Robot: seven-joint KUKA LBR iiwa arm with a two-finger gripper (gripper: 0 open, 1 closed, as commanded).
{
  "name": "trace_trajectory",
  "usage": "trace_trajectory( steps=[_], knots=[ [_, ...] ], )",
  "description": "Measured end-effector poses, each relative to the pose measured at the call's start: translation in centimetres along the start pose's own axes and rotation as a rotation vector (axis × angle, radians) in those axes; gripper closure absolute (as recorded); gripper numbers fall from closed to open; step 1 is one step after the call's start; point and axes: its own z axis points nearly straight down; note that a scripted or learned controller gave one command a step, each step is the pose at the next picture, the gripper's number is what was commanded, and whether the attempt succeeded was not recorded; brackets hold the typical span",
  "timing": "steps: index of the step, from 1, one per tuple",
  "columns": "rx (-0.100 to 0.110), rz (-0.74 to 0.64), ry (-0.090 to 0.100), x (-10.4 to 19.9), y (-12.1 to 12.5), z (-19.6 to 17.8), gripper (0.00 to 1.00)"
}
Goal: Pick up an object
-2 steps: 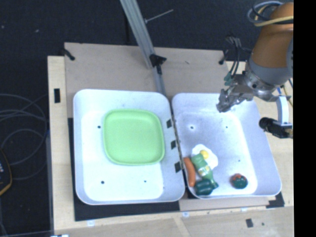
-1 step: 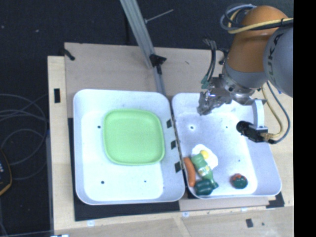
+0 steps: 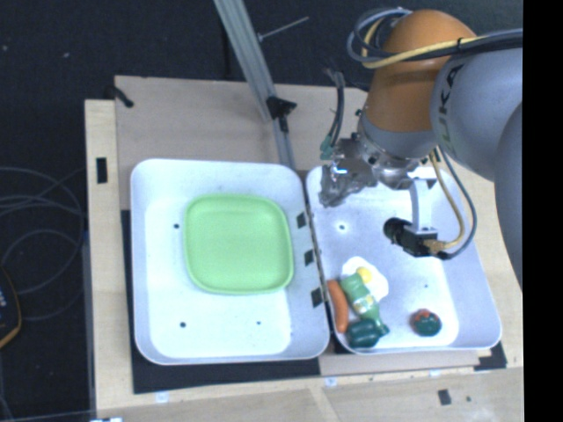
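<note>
My gripper (image 3: 332,187) hangs over the far left part of the right bin (image 3: 457,271), under the orange wrist band. Nothing shows between its tips. Near the bin's front edge lie an orange carrot (image 3: 338,304), a green and yellow toy (image 3: 360,294) on a white and yellow piece (image 3: 369,275), a dark green item (image 3: 366,331) and a small round green and red object (image 3: 426,323). All of these sit well in front of the gripper and apart from it.
The left bin (image 3: 158,236) holds a light green square plate (image 3: 238,243). A grey pole (image 3: 251,55) slants up from the divider between the bins. A black cable connector (image 3: 406,233) hangs over the right bin's middle.
</note>
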Motion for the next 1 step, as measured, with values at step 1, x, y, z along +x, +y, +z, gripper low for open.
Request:
trace_trajectory(
  steps=[1],
  knots=[
    [0.000, -0.001, 0.000, 5.23, -0.47, 0.02, 1.00]
  ],
)
